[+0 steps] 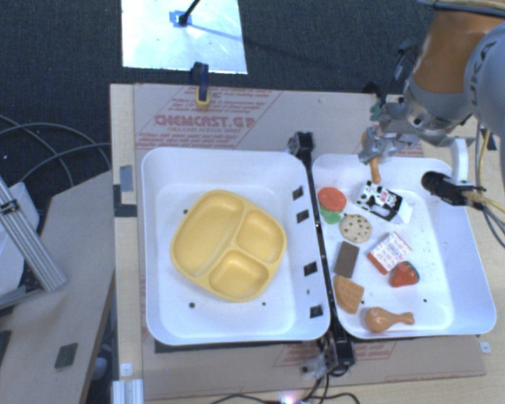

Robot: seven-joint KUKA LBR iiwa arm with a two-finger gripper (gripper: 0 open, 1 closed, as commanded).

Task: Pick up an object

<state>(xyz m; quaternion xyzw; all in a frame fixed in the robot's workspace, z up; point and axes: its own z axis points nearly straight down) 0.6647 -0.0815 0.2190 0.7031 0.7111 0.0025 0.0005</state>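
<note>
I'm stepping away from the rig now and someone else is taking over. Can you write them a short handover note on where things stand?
Hand: hovering over the far end of the right bin, just above the black-and-white carton. Whether it is open or shut cannot be told; nothing is seen held.
Right bin: tomato slice, cookie, brown bar, cracker, drumstick, strawberry, red-and-white box.
Left bin: yellow divided plate.
Done: nothing lifted.
Left: grasp and raise one object.
</note>
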